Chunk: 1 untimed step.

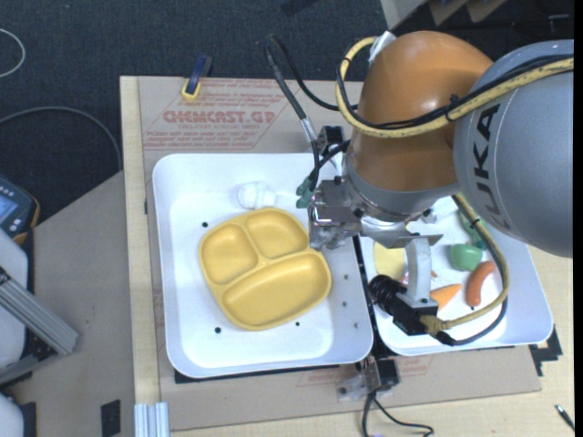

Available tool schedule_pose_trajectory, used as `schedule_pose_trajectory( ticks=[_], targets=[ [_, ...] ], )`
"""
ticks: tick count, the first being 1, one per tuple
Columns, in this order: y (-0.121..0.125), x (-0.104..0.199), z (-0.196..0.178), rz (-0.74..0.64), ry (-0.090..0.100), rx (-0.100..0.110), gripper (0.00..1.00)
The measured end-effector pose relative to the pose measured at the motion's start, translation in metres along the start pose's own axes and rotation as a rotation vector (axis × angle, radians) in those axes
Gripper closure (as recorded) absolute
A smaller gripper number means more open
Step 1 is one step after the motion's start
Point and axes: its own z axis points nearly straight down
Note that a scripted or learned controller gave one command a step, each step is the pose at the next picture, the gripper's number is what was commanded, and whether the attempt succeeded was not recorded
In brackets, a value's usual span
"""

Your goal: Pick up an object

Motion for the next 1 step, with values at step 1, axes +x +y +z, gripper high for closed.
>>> schedule_pose_trajectory(
  ticks=[1],
  targets=[
    [0.0012,0.0234,-0.0977,-0.003,0.004,-0.009,1.00]
  ],
)
